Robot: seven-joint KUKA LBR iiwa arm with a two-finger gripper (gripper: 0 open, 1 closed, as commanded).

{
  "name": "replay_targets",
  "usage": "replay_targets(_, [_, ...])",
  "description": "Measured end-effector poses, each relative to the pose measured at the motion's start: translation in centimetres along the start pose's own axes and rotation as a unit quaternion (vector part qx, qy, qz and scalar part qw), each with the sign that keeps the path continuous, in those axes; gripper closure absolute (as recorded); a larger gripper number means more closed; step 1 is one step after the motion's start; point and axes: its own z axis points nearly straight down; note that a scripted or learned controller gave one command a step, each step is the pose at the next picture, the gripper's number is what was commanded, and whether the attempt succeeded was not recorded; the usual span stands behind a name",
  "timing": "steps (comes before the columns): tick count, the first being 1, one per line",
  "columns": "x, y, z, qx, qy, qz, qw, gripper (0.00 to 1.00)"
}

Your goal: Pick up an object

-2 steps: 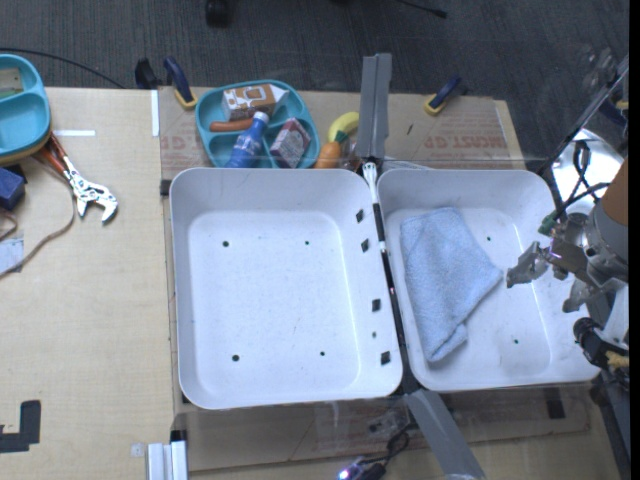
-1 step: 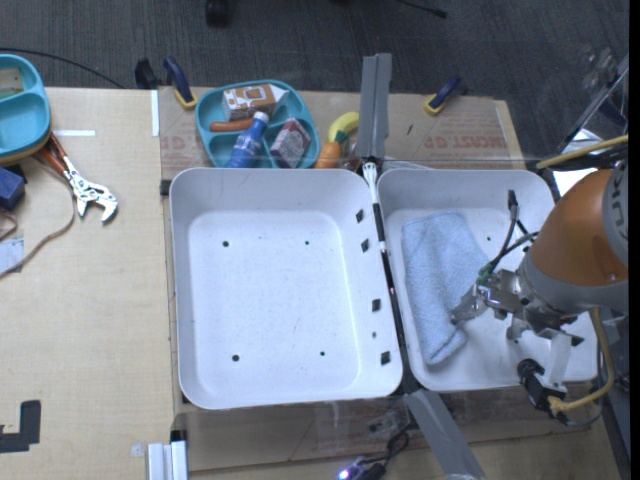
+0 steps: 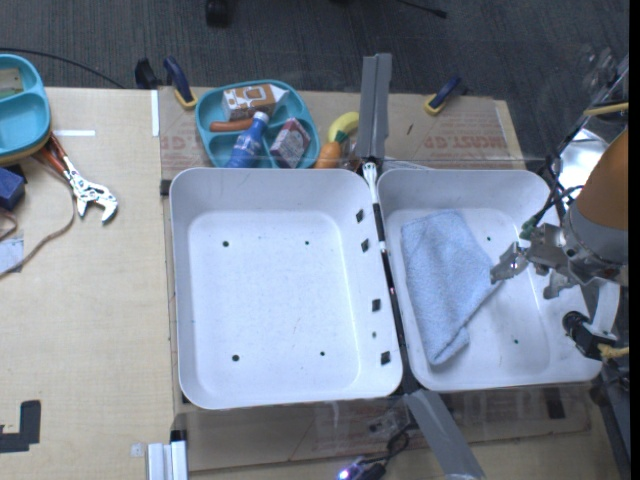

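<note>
Item: gripper [image 3: 513,260], two-finger, on the grey arm [image 3: 600,208] entering from the right side of the camera view.
Finger state: cannot tell; the tips read as a small metallic cluster, and whether there is a gap between them is not resolved.
Task object: folded grey-blue towel [image 3: 442,283], lying flat in the right bin [image 3: 530,373], left of the fingers; its right edge is touching or just beside the tips, which of the two cannot be told.
Contact: no cloth is visible between the fingers, so no hold is claimed.
Height of tips: hovering or pressed to the bin floor, not decidable at this slant.
Left bin [image 3: 185,298]: well apart from the fingers, beyond the towel and the divider.
Other stock: blue tray [image 3: 215,133] of small goods and a wrench [image 3: 92,196], far to the upper left of the fingers, outside both bins.
Risk 1: a pinch on the towel's edge may catch only the top fold; judged likely to slide out on lifting, since limp cloth gives little to grip.
Risk 2: closing beside the cloth, not over it, would trap nothing.
Risk 3: a sideways push could bunch the towel leftward toward the divider, away from the tips.
Risk 4: descending further risks scraping the bin floor.
</note>
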Motion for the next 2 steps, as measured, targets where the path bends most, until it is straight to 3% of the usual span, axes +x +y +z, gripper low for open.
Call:
replay_targets(1, [-1.8, 3.0, -0.7, 0.0, 0.0, -0.031, 0.9995, 0.0])
replay_targets(2, [0.4, 7.5, -2.9, -0.001, 0.0, -0.07, 0.9976, 0.0])
